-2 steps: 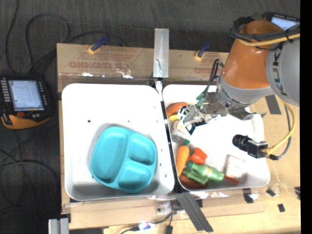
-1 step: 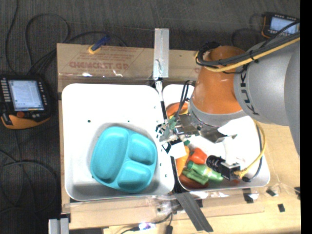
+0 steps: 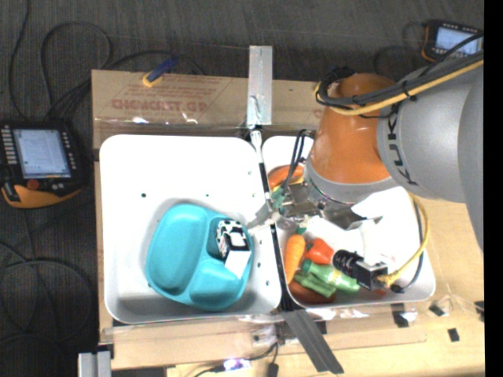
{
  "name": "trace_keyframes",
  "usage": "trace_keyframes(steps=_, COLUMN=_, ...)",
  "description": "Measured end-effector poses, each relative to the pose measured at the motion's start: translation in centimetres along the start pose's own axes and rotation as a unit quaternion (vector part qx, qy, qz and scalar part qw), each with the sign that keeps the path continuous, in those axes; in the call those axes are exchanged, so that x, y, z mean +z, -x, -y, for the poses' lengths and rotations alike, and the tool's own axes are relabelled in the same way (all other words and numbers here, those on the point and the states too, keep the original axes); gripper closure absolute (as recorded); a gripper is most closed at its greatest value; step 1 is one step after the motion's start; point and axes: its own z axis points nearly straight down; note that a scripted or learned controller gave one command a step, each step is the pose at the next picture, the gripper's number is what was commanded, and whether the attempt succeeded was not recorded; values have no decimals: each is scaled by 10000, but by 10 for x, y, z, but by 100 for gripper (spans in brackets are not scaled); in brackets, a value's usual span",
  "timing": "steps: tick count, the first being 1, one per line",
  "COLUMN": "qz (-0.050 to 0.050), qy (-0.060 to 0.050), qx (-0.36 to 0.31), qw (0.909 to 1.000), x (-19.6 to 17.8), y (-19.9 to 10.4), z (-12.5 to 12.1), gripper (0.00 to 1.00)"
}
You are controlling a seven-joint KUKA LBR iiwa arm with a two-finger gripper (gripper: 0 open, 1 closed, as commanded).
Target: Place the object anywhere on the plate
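A turquoise plate (image 3: 185,258) with moulded compartments lies in the left bin (image 3: 134,179), towards its front right. A small black-and-white object (image 3: 230,238) rests on the plate's right part, with a white piece just in front of it. My gripper (image 3: 271,212) hangs over the divider between the two bins, just right of and slightly behind that object, apart from it. I see nothing held in the gripper. The arm's grey and orange body covers much of the right bin.
The right bin (image 3: 420,285) holds toy food at its front left: an orange carrot (image 3: 293,256), a red piece (image 3: 318,251), green pieces (image 3: 326,280) and a dark red piece (image 3: 308,294). Another orange item (image 3: 277,176) lies behind the gripper.
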Motion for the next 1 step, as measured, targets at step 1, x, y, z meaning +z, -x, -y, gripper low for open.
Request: trace_keyframes(steps=1, qz=-1, qy=1, qx=719, qw=9974, x=20, y=7, z=-14, gripper=0)
